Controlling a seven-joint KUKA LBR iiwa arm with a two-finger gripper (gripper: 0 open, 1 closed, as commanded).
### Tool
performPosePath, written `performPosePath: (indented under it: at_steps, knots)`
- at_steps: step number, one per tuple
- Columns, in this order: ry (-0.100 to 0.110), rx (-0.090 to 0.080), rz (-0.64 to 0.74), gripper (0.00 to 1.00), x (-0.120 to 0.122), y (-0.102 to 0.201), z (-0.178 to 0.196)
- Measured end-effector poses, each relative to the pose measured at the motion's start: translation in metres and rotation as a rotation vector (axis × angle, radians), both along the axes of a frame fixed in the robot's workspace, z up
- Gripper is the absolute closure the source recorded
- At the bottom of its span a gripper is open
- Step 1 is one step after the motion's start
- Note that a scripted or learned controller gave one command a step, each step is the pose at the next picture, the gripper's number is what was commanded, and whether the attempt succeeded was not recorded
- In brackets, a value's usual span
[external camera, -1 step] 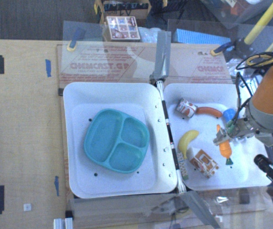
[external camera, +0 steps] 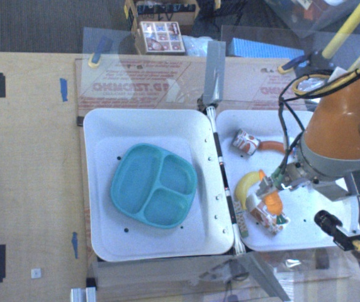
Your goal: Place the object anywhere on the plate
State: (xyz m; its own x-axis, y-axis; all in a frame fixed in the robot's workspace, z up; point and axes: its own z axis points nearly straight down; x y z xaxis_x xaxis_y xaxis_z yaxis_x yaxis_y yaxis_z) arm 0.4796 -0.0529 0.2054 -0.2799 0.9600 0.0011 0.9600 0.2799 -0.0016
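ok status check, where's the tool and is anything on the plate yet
Tool low in the right bin, over the banana and an orange toy. Grip unclear. Teal plate in the left bin, nothing placed yet.

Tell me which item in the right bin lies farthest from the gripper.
The small can, lying at the bin's far left, beside the orange carrot-like piece. The banana sits right by the gripper.

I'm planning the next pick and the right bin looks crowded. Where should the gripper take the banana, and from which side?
Probably across the banana's upper middle, coming straight down from above. It lies flat in the right bin, curving from top right to bottom left, so the narrow width suits the fingers. Its lower end sits close to the gripper and the orange-and-white item; the upper part looks freer.
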Motion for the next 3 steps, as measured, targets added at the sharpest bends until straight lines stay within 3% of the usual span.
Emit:
performPosePath:
  at_steps: [1, 2, 3]
  knots:
    - [-0.002, -0.001, -0.041, 1.00, 0.078, 0.073, 0.004]
    - [0.001, -0.001, -0.137, 1.00, 0.083, 0.134, -0.021]
    - [0.002, -0.001, 0.045, 1.00, 0.063, 0.191, -0.062]
